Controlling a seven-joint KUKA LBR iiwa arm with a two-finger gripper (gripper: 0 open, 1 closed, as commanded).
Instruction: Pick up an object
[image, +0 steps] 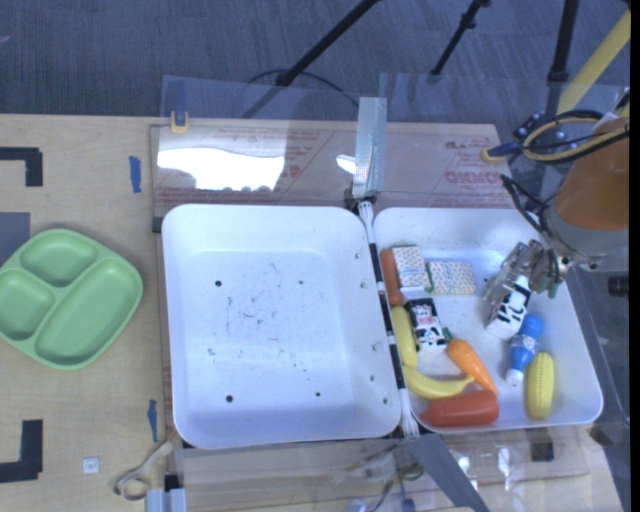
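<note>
Reaching in from 3 o'clock, the claw sits low in the right bin, fingers closed around a small black-and-white cow-print carton. At its 6 o'clock lie a blue bottle and a corn cob.

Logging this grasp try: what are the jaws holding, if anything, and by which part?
A small black-and-white item sits at the gripper, apparently caught by its upper end; whether the jaws truly clamp it cannot be told.
</note>
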